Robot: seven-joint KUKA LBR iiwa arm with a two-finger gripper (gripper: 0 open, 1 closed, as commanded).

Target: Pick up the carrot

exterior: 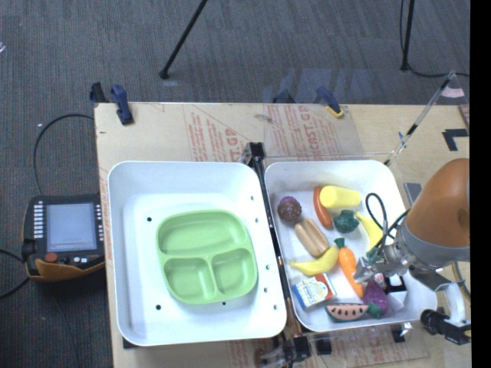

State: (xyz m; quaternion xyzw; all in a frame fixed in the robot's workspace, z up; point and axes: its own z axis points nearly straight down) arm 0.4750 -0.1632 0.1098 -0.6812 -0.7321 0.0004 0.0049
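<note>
A watermelon slice (347,311) lies at the right bin's (285,176) lower edge; just above it the carrot (350,269) rests beside the end effector (374,270), whose finger state cannot be told, lower right of frame.

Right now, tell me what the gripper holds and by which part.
Cannot be told: the gripper sits low beside the carrot, with nothing visibly between its fingers.
</note>
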